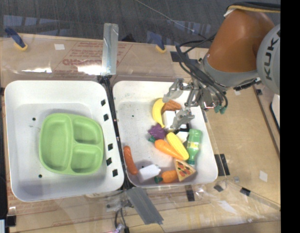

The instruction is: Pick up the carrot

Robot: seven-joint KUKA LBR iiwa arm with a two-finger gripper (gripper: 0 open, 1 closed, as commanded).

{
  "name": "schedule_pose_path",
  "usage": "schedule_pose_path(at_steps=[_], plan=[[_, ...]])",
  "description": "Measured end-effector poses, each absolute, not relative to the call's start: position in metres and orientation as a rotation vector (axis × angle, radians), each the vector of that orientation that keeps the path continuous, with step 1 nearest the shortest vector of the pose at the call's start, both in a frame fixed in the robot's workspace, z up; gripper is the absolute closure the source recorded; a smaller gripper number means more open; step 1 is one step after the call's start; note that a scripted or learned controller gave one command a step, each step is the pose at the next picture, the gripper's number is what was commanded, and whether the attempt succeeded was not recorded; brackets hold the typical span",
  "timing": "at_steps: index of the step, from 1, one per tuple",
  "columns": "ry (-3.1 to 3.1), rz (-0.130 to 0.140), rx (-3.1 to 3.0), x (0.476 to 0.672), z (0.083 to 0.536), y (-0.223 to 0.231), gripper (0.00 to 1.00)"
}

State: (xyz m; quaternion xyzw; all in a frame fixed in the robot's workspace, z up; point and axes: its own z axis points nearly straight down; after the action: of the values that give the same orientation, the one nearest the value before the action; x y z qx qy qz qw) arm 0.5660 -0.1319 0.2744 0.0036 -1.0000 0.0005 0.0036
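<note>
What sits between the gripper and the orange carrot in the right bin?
In the camera view, the purple grape bunch and one end of the yellow corn cob lie between the gripper and the orange carrot.

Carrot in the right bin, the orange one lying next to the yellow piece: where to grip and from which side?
Grip the tapered orange toy carrot at its middle, coming straight down, fingers across its narrow width. It lies flat and slanted, with the yellow corn-like toy pressed along its upper-right side and the purple grape toy at its upper-left end, so that side is probably tight. The gripper hovers above it.
</note>
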Motion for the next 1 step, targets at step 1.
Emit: schedule_pose_path(at_steps=[1], plan=[[-3.125, -0.004, 0.232, 0.5203, 0.1192, -0.124, 0.0]])
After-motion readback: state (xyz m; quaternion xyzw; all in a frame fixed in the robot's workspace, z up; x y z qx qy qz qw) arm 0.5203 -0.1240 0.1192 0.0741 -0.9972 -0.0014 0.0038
